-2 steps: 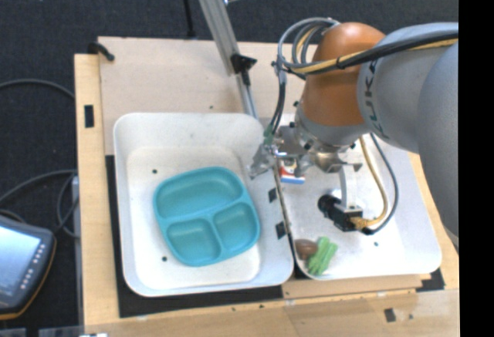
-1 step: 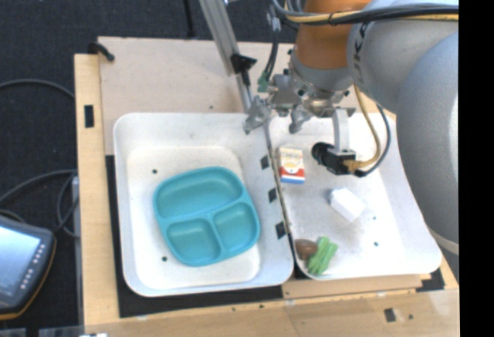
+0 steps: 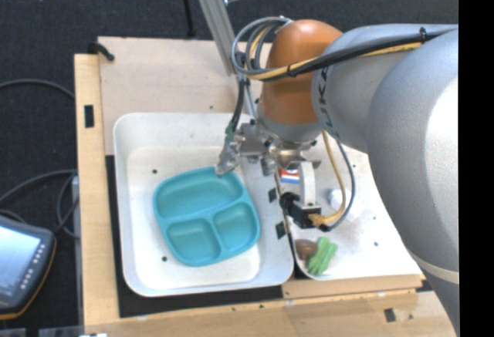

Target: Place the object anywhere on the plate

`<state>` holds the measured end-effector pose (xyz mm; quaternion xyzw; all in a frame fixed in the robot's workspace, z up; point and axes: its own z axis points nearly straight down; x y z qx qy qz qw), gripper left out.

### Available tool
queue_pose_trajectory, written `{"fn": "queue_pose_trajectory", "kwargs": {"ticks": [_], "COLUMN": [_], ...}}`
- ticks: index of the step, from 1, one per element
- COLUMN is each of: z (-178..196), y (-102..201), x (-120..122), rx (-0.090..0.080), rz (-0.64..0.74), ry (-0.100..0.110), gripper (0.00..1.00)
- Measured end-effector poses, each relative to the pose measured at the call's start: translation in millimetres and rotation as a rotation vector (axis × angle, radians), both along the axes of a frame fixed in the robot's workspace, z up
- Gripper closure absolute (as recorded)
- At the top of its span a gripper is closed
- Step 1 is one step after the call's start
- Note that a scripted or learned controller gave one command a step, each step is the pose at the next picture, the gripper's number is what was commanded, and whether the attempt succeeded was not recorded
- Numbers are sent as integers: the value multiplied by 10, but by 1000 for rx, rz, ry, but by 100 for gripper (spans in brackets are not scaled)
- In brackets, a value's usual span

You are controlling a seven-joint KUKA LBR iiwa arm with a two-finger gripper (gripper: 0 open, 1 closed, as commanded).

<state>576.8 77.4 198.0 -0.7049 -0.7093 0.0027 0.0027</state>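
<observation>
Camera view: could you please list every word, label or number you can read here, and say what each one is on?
No text can be quoted with confidence.
Dark lettering on the grey arm, beside the orange band: partly hidden, unreadable.
Red and blue sticker below the wrist: too small to read.
Screen at the left edge: blurred.

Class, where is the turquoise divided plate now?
The turquoise divided plate lies in the camera view's left white bin, top edge near the gripper.
</observation>
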Motion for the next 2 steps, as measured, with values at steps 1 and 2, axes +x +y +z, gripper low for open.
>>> {"fn": "queue_pose_trajectory", "kwargs": {"ticks": [1, 2], "z": [33, 671], "y": [-754, -78], "x": [486, 556], "rx": [-4, 3], "rz": [-11, 3], "ry": [-10, -15], "gripper": [0, 0]}}
